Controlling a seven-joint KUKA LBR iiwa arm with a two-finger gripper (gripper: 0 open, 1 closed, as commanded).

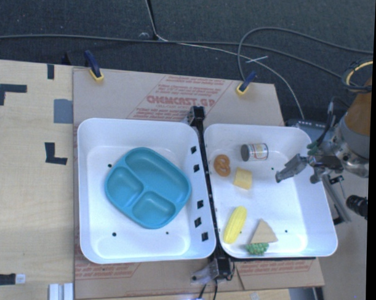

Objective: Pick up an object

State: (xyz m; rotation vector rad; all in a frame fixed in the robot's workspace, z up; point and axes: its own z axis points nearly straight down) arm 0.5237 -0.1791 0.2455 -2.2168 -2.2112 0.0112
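Hovering over the right bin (310,181)'s right rim, hand (302,168) spread wide, gripping nothing. Sitting in that bin: can (254,152), pretzel (222,165), cheese cube (243,178), corn (235,224), sandwich wedge (263,232). Lying in the left bin (92,174): blue divided plate (148,187).

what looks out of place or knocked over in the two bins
Only the small cylindrical can stands out: it lies on its side near the back of the right white bin. The blue sectioned plate sits skewed in the left white bin. Nothing looks spilled.
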